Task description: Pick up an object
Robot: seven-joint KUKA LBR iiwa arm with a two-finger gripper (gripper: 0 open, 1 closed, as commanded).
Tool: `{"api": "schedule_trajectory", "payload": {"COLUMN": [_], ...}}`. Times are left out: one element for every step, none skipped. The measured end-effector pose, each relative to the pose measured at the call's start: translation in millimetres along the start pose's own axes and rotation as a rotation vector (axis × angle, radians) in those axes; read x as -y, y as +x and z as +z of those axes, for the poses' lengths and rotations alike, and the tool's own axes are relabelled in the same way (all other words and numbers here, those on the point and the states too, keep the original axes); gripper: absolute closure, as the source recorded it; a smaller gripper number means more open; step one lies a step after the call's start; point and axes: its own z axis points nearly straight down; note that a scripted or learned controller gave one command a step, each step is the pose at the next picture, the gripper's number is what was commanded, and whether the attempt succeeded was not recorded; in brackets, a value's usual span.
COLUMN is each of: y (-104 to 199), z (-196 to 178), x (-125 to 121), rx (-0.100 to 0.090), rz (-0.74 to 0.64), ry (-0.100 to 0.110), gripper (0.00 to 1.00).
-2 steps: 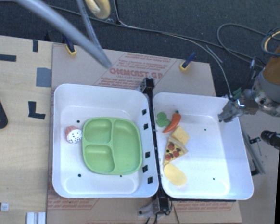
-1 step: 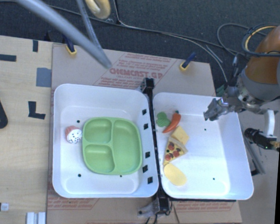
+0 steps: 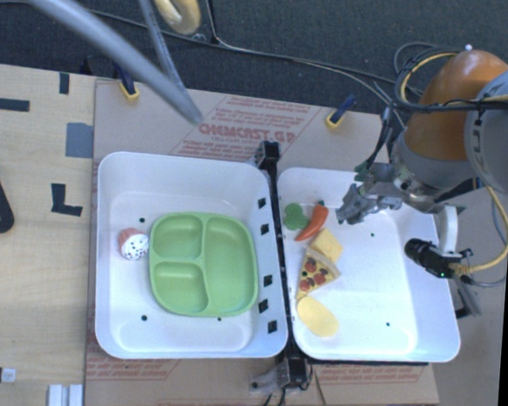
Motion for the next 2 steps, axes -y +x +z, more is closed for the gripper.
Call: {"api": "schedule_trajectory", "payload": {"y": [46.6,96.1], "z": [-4.7,5.4], "x": [-1.6,10.7], "rx": [0.0,0.0], "rz": [0.001,0.0], "ry": [-0.002,0.001], "gripper": [1.0,1.0]}}
